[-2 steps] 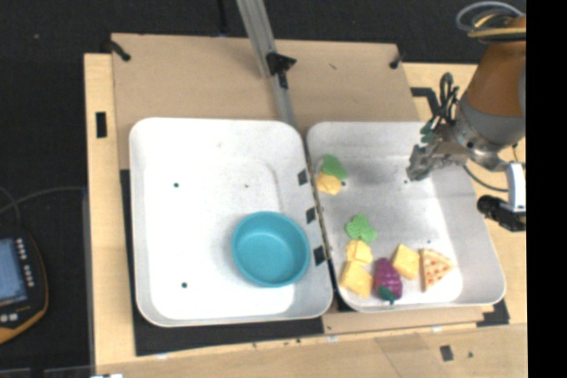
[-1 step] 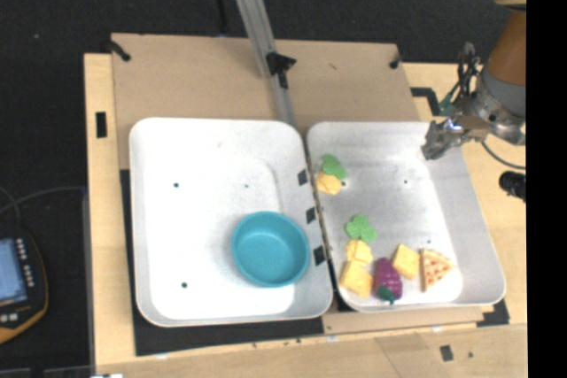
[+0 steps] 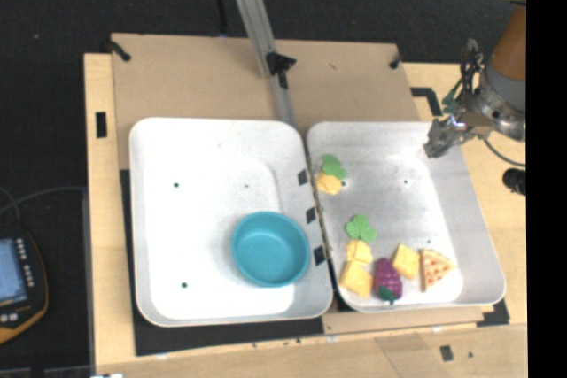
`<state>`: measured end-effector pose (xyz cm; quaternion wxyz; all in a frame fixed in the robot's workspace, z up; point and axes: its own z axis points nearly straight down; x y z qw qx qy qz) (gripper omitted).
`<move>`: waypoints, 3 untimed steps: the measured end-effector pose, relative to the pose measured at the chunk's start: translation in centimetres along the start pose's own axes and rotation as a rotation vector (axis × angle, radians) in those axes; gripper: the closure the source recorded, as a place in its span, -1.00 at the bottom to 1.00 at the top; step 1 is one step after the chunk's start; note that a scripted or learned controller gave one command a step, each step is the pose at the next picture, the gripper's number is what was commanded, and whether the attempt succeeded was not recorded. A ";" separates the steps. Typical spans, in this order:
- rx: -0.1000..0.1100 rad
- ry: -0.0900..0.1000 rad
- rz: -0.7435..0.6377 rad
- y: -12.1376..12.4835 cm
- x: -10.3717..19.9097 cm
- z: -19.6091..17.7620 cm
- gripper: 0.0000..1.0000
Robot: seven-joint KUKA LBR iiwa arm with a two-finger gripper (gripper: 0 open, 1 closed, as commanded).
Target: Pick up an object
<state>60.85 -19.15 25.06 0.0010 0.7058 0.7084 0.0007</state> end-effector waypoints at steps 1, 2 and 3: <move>0.000 0.000 0.001 -1.6 4.3 -0.8 1.00; 0.000 0.002 -0.003 -3.6 9.0 -1.3 1.00; 0.001 0.001 -0.003 -4.9 14.5 0.0 1.00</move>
